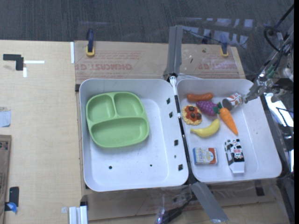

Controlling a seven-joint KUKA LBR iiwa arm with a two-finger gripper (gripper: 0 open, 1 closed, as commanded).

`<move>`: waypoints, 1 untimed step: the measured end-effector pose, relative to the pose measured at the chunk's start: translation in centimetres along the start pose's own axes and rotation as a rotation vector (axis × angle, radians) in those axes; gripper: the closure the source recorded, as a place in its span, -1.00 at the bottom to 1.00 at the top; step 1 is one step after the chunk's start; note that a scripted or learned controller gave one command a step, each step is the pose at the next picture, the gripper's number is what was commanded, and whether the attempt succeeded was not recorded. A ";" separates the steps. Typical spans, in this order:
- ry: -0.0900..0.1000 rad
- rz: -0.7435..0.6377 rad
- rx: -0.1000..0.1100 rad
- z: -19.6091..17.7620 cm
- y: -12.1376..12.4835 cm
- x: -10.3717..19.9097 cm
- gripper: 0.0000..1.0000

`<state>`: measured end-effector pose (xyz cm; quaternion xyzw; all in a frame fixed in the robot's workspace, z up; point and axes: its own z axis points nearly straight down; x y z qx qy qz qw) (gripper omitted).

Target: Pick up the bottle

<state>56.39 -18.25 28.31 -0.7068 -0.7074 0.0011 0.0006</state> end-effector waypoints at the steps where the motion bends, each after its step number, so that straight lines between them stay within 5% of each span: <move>1: 0.001 0.108 0.002 13.7 -3.7 3.9 -1.00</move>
